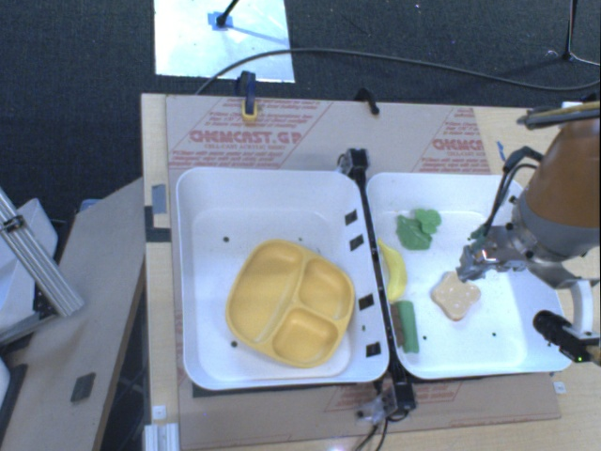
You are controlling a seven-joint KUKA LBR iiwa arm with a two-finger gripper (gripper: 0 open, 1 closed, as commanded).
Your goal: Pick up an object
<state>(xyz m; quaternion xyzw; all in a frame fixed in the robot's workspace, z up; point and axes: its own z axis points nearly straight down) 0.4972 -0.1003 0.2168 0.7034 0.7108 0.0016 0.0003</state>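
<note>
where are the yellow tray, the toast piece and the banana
yellow tray (pixel 282 294), camera view, its left compartment
toast piece (pixel 455 298), camera view, its middle
banana (pixel 395 271), camera view, mid-curve

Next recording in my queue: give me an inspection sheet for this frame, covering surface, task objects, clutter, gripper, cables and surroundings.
Surface: wooden bench with a printed sheet, bearing left bin and right bin side by side.
Task objects: in the right bin, toast slice, green leafy piece, banana and green stick, the last two along the divider.
Clutter: yellow divided tray in the left bin.
Gripper: gripper low over the right bin, just above the toast's upper edge; open or shut not discernible, nothing visibly held.
Cables: black cable across the dark floor behind the bench.
Surroundings: bright square floor panel; metal rail at left.
</note>
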